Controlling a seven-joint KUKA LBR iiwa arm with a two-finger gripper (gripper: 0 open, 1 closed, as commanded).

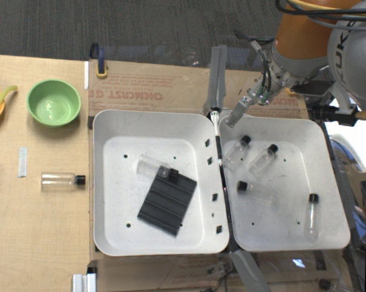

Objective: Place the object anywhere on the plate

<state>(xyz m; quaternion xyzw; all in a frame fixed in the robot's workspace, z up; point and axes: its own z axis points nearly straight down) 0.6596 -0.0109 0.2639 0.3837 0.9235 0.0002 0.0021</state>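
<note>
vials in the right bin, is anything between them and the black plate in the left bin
Only the two bins' adjoining rims lie between. The black plate has a clear vial at its upper edge; the rest of its face is bare.

On the bench (34,226) left of the bins we see a green bowl (54,103), a clear bottle with a black cap (62,179) lying on its side, and a small pale strip (22,162) — all well apart. Printed cardboard (149,89) lies behind the bins.
</note>
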